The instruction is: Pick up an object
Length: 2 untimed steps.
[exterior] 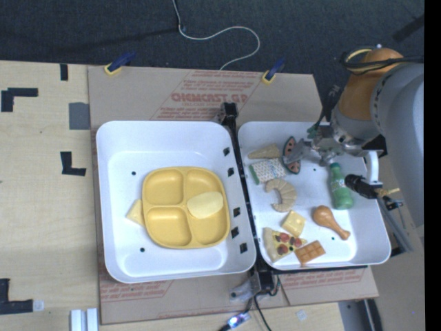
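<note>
The arm [386, 95] enters from the right side of the frame and its gripper [318, 147] is low over the upper part of the right bin [375, 250]. If the gripper is spread or pressed together, I cannot tell, because the tip is small and mixed with dark parts. Nothing is visibly held in it.

Just left of the gripper lies a watermelon slice [292, 154], very near or touching it; I cannot say which. Right below the gripper lies a green bottle [339, 186] on its side. In the middle of this bin are a croissant [282, 194], a greenish patterned piece [267, 170] and a tan wedge [264, 152] above it. Lower in the bin are a chicken drumstick [331, 222], a cheese piece [293, 223], a pizza slice [279, 243] and a waffle-like cracker [309, 252], the last two just beside each other.

The left bin [117, 150] holds a yellow divided plate [185, 207]. A pale yellow chip [205, 204] rests in the plate's right compartment, and a small yellow wedge [134, 213] comes out from under the plate's left edge
</note>
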Each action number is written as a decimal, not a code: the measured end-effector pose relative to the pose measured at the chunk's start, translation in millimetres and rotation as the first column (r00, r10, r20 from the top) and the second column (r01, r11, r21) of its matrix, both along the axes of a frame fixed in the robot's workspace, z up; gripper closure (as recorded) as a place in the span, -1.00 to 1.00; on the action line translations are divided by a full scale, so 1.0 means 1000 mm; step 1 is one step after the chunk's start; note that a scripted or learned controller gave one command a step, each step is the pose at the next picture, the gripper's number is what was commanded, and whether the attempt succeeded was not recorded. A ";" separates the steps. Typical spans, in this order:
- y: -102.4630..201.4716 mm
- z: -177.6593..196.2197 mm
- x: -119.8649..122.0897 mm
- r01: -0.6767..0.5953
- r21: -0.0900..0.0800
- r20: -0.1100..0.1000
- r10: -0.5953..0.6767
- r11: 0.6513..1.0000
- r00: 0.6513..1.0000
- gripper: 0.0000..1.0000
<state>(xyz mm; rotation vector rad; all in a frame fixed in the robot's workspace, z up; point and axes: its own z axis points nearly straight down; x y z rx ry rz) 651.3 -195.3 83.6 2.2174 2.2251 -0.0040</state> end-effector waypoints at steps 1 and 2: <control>0.000 0.011 0.001 -0.002 -0.001 0.001 0.002 1.000 1.000 1.00; 0.003 0.075 0.005 0.002 0.001 0.007 -0.002 1.000 1.000 1.00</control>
